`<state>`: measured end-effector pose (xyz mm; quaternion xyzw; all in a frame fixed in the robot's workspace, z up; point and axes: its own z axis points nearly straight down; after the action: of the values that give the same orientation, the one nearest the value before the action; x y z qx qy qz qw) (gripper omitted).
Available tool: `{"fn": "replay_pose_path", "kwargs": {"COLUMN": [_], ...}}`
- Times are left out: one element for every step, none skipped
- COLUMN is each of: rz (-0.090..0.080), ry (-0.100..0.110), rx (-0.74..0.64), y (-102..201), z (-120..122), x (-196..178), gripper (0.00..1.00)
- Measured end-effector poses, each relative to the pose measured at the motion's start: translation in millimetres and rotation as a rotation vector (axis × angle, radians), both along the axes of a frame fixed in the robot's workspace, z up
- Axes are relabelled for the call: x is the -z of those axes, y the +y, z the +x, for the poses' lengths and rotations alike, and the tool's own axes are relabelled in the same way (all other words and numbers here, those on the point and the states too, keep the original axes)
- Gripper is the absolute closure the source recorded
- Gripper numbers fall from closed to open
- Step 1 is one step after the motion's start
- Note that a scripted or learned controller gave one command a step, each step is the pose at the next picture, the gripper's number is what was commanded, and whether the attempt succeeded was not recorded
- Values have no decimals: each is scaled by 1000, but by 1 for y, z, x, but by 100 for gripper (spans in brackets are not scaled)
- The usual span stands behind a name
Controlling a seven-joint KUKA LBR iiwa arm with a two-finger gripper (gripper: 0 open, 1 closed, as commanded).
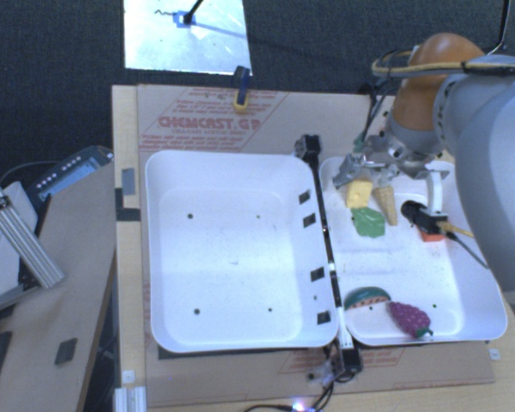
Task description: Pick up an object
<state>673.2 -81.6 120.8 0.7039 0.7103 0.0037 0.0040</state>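
Nothing is seen lifted yet, so the pick is judged not done. The gripper [366, 168] is lowered at the far end of the right bin [476, 303], just above a yellow piece [359, 194], with a cone [385, 204] and green piece [370, 222] beside it. Whether the gripper is released or clenched cannot be told; it is blurred. A melon slice [367, 298] and grapes [409, 318] lie at the near end.

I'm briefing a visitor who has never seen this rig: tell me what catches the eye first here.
The big grey arm with its orange band reaches in from the right, its gripper low over the far end of the right bin. Bright toy foods lie there: a yellow piece, a green piece, and purple grapes near the front.
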Motion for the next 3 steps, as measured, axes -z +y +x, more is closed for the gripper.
{"fn": "replay_pose_path", "kwargs": {"rz": [-1,-1,-2], "ry": [5,6,2], "rx": [1,0,-4], "y": [-3,-2,-3], "z": [-3,-3,-2], "x": [-10,-9,-21], "gripper": [100,0,100]}}
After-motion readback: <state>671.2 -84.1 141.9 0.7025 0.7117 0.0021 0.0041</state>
